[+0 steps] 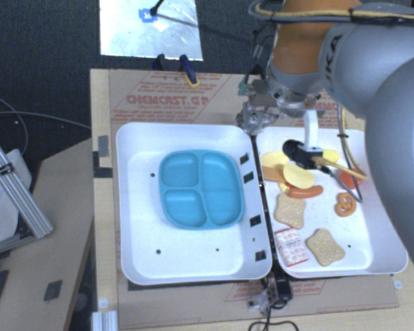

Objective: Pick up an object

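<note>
Hovering grey two-finger gripper at far left corner of right-hand shallow white plastic bin; open or closed, cannot tell. Lying flat toward bin's near edge, tan toast-shaped toy slice: likely light, stiff, thin; best pinched across narrow sides.

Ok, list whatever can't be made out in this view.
Camera view:
- Right bin: its far right corner is hidden behind the arm.
- Packet: print too small to read.
- Yellow slices: overlapping, so their number is unclear.
- Gripper: blurred and small; whether it holds anything can't be settled.
</note>
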### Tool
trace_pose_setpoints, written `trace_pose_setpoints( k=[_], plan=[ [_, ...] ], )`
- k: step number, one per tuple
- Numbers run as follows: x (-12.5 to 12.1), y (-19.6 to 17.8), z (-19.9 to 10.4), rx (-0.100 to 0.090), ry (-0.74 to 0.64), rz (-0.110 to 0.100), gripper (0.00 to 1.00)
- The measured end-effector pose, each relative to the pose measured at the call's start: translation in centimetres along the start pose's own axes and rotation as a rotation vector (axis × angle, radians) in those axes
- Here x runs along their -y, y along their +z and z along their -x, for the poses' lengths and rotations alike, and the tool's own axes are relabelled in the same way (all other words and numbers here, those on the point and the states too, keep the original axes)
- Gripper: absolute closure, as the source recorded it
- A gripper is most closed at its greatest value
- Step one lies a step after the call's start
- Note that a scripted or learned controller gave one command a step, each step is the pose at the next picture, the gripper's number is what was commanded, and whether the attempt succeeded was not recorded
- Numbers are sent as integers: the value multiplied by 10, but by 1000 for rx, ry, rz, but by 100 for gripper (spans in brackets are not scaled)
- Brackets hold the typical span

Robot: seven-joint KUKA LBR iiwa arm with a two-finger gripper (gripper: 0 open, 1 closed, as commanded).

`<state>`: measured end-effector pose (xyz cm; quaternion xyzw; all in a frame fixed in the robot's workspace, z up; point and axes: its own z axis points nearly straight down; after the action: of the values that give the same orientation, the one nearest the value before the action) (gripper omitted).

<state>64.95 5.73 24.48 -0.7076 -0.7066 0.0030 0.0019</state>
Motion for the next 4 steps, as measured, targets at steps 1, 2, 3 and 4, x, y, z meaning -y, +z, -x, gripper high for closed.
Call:
trace_pose_setpoints(
  k=[1, 2, 3, 4],
  plan=[
    [-20, 64, 23, 0, 0, 6, 0],
    [35, 61, -25, -4, -9, 5, 0],
    [113, 62, 17, -1, 2, 2, 0],
    [109, 50, 14, -3, -3, 10, 100]
  ],
)
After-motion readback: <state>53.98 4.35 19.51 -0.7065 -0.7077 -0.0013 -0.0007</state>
